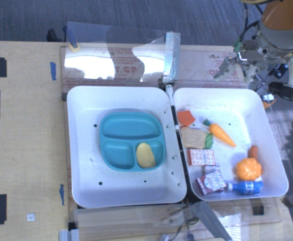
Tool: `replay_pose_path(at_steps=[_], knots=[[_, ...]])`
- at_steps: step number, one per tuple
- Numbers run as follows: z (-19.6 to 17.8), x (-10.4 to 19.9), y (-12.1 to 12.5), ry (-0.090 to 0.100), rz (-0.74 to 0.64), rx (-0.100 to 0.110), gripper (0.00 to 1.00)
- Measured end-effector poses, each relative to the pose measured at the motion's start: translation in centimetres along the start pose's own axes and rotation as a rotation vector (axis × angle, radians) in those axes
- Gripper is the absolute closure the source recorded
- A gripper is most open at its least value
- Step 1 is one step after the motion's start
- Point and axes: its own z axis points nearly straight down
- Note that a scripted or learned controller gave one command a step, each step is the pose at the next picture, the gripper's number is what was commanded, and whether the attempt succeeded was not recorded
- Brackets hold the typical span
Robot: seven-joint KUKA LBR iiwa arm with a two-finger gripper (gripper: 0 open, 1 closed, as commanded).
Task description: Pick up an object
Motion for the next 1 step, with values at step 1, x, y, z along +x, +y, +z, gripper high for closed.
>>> replay_pose_path(at_steps=[1], knots=[[13.87, -3.41, -7.06, 0.002, -0.096, 0.011, 0.00]])
